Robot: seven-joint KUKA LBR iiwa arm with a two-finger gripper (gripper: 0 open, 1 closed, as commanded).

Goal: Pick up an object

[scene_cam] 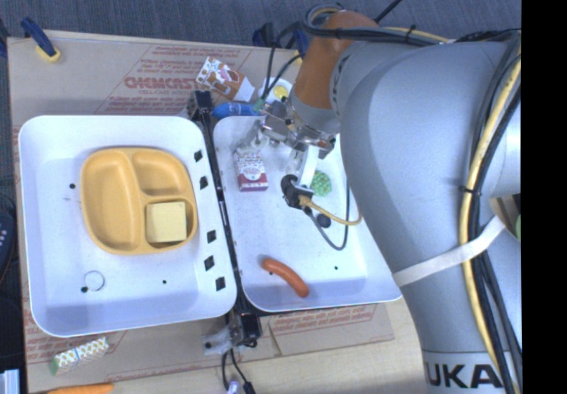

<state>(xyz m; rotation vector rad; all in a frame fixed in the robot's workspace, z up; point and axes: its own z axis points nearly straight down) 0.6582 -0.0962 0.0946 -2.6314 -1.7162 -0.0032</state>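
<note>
My gripper [285,137] hangs over the back of the right bin [275,237], below the orange wrist band. A small red and white packet [252,170] lies on the bin floor just left of and below the gripper. A green round object [321,182] sits to the right, partly hidden by the gripper's parts. An orange sausage-shaped object [284,276] lies near the front of the right bin. The view does not show anything held between the fingers.
The left bin [53,206] holds a yellow divided tray [133,197] with a pale yellow block [166,222] in it. A blue object [234,108] and a printed packet [217,76] lie behind the bins. A black cable [323,224] loops over the right bin.
</note>
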